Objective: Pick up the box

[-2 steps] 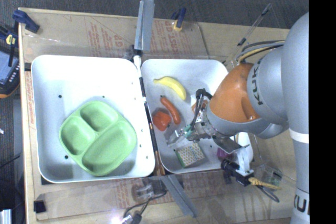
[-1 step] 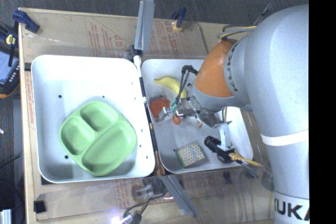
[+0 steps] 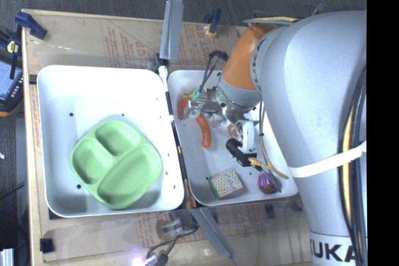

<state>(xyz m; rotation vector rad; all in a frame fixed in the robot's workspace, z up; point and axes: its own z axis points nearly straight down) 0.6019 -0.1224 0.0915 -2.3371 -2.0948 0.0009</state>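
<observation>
Box (image 3: 225, 183), patterned, lies flat near the right bin's (image 3: 187, 159) front edge; gripper (image 3: 201, 108) hovers apart above an orange item (image 3: 204, 131); finger state indiscernible.

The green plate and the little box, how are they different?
The green plate is far larger than the box. The plate is plain light green with three sections; the box is flat and speckled with a pattern. The plate lies in the left bin; the box lies in the right bin, near its front edge, below the arm. Both rest flat on a white bin floor, untouched.
</observation>
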